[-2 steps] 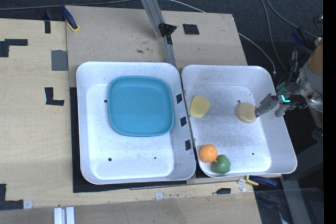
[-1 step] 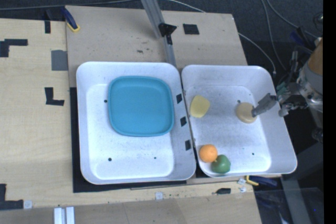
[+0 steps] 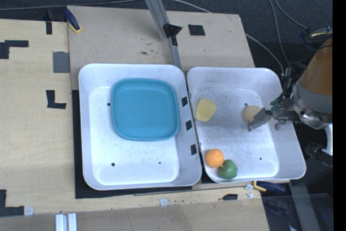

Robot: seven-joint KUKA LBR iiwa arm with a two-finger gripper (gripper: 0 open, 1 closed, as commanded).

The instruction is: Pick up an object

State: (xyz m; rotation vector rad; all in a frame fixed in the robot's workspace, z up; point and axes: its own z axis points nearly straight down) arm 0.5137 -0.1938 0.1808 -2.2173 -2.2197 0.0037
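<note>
The right bin [image 3: 281, 84] holds a pale yellow piece [image 3: 205, 109] at its left, a small beige object [image 3: 250, 112] near the middle, and an orange ball [image 3: 214, 157] touching a green ball [image 3: 227, 169] at the front left. My gripper [image 3: 266, 124] reaches in over the bin's right side, low and open. One grey finger [image 3: 256, 120] slants down just beside the beige object, which lies at the finger's outer side, not between the two fingers. Nothing is held.
A blue square plate [image 3: 145, 109] lies in the left bin [image 3: 94, 170]. A grey metal pole [image 3: 157, 2] slants over the bench behind the bins. Cables run across the dark floor at the back right.
</note>
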